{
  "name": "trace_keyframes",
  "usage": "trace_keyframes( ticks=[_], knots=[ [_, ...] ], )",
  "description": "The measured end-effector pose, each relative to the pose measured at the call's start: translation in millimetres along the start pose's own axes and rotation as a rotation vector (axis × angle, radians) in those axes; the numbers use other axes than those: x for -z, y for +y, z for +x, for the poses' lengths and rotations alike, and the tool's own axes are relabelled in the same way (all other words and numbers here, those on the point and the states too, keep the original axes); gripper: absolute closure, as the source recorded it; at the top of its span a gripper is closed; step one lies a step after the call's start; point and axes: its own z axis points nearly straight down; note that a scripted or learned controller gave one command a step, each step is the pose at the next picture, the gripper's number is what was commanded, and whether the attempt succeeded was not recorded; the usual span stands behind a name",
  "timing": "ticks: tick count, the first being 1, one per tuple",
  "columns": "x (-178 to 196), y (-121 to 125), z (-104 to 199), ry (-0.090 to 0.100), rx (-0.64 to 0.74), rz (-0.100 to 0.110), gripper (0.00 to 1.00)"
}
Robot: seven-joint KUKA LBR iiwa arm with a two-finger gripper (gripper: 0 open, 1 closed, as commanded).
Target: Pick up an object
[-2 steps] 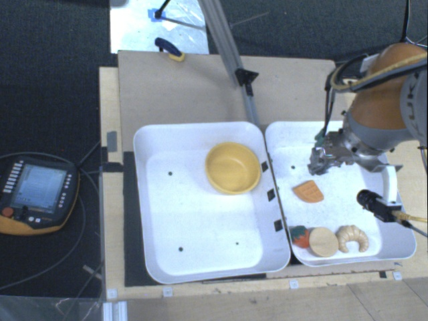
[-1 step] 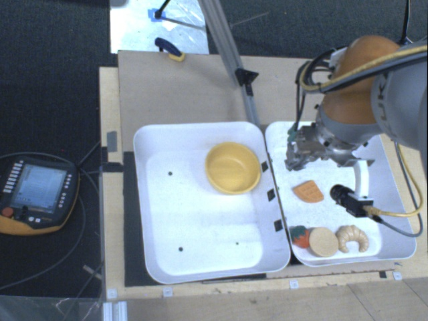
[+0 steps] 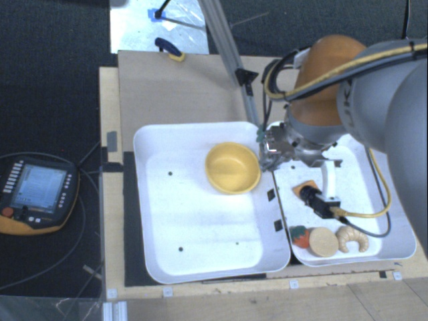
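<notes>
From the overhead camera view I see the tabletop (image 3: 174,92) carrying two shallow white bins side by side. In the left bin (image 3: 194,246) a yellow bowl (image 3: 232,168) sits upright near the bin's upper right corner, close to the wall shared with the right bin (image 3: 394,239). The arm (image 3: 374,92) comes in from the right, its orange band (image 3: 328,79) above the wrist, and it hangs over the upper part of the right bin. The pincer (image 3: 271,149) sits right at the divide between the bins, just beside the bowl's right rim; I cannot tell how it stands, because the wrist hides it from me. I see nothing held in it. Lower in the right bin lie a small orange piece (image 3: 307,187), a red-orange item with a green top (image 3: 299,236), a tan round disc (image 3: 323,241) touching it, and a croissant-shaped object (image 3: 352,238) just beside the disc. A teach pendant (image 3: 35,192) rests on the dark floor to the left
</notes>
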Motion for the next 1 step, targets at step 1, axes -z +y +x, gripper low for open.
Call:
trace_keyframes(
  ticks=[1],
  knots=[
    [9.5,-11.8,59.0,0.000,0.000,0.000,1.00]
  ],
)
